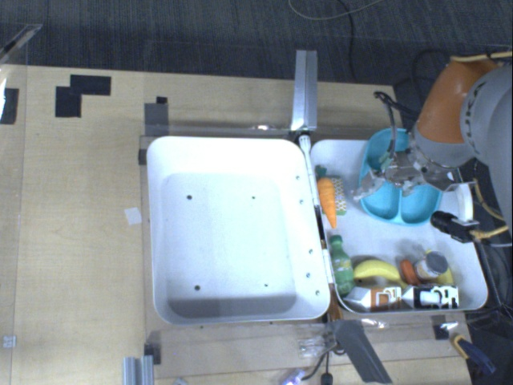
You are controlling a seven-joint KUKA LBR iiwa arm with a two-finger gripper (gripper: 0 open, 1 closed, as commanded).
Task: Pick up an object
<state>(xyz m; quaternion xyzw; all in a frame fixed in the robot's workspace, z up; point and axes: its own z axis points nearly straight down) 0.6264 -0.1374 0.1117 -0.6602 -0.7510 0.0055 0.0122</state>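
Observation:
My gripper (pixel 398 175) is low in the right bin (pixel 473 295), at its far end. It sits right on top of a blue divided dish (pixel 401 205), whose far wall (pixel 383 149) rises behind the gripper. The gripper's metal parts overlap the dish's rim, and I cannot make out whether the dish is gripped. An orange carrot (pixel 326 201) lies along the bin's left wall, to the left of the dish. Toward the near end lie a green bottle (pixel 341 265), a yellow banana (pixel 377 271) and a black-and-white bottle (pixel 413 297).
A small orange-brown jar (pixel 409 271) and a grey round lid (pixel 437 263) sit near the banana. The left bin (pixel 232 223) adjoins across a metal divider (pixel 305 95). The arm's orange band (pixel 449 95) and grey wrist hang over the right bin's far right corner.

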